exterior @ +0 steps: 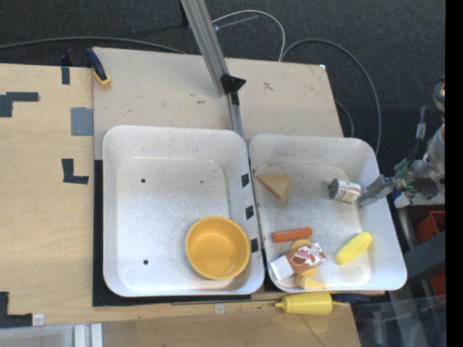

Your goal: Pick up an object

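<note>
The right bin (362,150) holds several objects. A tan wedge (275,186) lies near its left wall. A small grey and white can (345,191) lies on its side by the right wall. Lower down are an orange sausage-like piece (292,234), a red and white packet (299,259), a yellow corn-like piece (354,248) and a small yellow piece (312,283). My gripper (370,193) reaches in over the bin's right rim, its tip just right of the can. Nothing shows as held in it.
A yellow bowl (217,247) sits in the left bin (145,157) near its front right corner. A yellow mustard bottle (307,304) lies on the bench in front of the right bin. A grey metal pole (206,35) slants across the back.
</note>
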